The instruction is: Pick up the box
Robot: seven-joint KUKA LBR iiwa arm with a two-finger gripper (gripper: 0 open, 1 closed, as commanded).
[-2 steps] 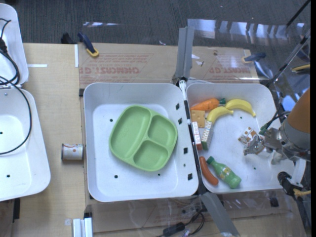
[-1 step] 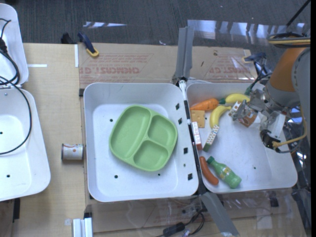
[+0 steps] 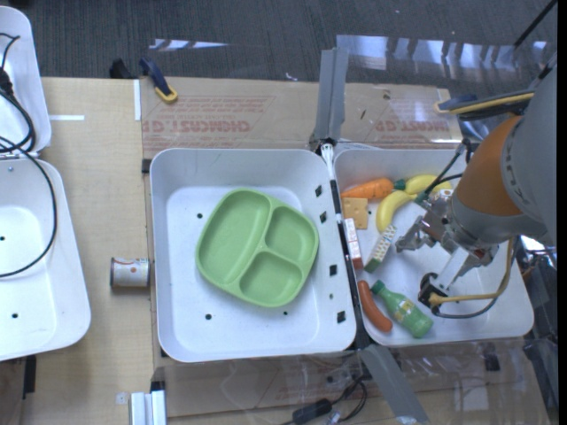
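- The gripper [image 3: 416, 237] is hovering low in the right bin [image 3: 509, 321]; whether it is released or clenched cannot be told.
- The box [image 3: 381, 246] is lying tilted just left of the gripper, below the banana [image 3: 394, 206].
- A carrot [image 3: 368, 188], a green bottle [image 3: 403, 308] and a sausage [image 3: 375, 306] are lying nearby.
- A green plate [image 3: 257, 248] is sitting in the left bin [image 3: 168, 264].
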